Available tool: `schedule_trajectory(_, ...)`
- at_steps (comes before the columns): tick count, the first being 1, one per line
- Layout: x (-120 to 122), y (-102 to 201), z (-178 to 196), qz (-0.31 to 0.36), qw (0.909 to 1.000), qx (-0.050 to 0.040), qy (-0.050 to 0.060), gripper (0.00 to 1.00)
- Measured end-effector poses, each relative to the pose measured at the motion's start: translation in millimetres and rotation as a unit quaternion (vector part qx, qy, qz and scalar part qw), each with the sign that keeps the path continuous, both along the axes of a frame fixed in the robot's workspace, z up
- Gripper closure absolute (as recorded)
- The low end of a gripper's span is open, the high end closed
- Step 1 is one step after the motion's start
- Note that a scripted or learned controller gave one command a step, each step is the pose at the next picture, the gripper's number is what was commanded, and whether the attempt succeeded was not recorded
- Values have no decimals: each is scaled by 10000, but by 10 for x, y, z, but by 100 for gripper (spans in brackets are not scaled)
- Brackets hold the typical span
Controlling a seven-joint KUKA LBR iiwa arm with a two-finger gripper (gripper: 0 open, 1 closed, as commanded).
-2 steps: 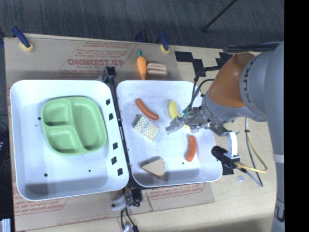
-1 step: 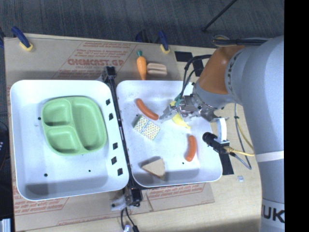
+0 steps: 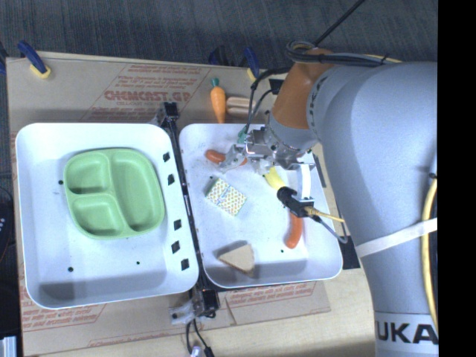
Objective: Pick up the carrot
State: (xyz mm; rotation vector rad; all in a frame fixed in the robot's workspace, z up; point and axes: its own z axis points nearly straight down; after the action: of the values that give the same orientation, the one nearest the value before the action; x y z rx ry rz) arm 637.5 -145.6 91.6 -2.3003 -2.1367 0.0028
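Observation:
The carrot (image 3: 217, 104), orange with a green top, lies on the cardboard just behind the right bin's back rim, outside the bin. My gripper (image 3: 248, 153) hangs low over the back part of the right bin (image 3: 327, 262), about a hand's width in front and to the right of the carrot. It is close to a small orange-red sausage-like piece (image 3: 215, 155). I see nothing between its fingers.
The right bin also holds a patterned packet (image 3: 225, 197), a yellow piece (image 3: 273, 178), an elongated orange-red piece (image 3: 294, 232) and a tan wedge (image 3: 237, 257). A green divided plate (image 3: 113, 192) sits in the left bin (image 3: 37, 274). A pale wooden piece (image 3: 239, 106) lies beside the carrot.

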Motion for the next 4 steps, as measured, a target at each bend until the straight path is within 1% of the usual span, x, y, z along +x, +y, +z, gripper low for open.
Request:
schedule_trajectory(1, 194, -333, 611, 1961, 9806, -3, -10, 0)
schedule_trajectory(2, 230, 359, 63, 1480, 9890, -19, -66, 0)
schedule_trajectory(3, 192, -13, 400, 483, 9988, -2, -5, 0)
schedule_trajectory(4, 195, -4, 501, 517, 9987, -3, 6, 100)
